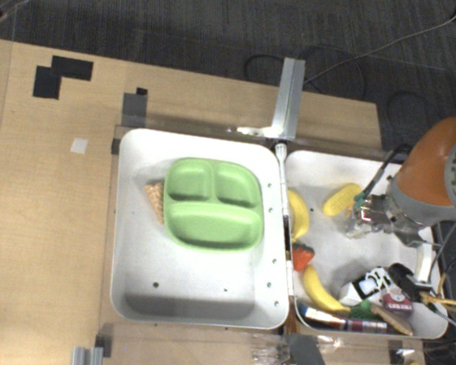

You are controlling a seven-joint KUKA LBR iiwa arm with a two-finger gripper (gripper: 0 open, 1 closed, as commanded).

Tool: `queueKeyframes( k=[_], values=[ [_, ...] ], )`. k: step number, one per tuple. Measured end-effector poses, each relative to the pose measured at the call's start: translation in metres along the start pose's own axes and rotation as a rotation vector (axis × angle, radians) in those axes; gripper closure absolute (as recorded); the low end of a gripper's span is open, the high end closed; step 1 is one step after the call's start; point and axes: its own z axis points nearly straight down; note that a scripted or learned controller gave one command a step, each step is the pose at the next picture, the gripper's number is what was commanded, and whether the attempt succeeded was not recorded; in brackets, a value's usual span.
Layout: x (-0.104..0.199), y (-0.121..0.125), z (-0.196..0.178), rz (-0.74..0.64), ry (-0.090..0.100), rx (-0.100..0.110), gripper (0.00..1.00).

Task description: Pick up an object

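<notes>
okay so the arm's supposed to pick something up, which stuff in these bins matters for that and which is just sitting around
Belongs to the job:
- the hand, low in the right bin
- yellow corn cob, closest to it
- bananas, strawberry and markers, other pickable items in that bin

Just lying about:
- green divided plate in the left bin
- tan object tucked under the plate's edge

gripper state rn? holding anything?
Gripper: cannot tell whether it is open or closed; it sits low in the right bin beside the corn cob.
</notes>
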Motion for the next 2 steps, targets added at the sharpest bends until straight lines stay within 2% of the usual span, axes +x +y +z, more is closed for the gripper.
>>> queueKeyframes(
  k=[1,2],
  values=[
    [0.000,0.000,0.000,0.001,0.000,0.000,0.00],
    [0.040,0.078,0.004,-0.057,0.004,0.028,0.00]
  ],
)
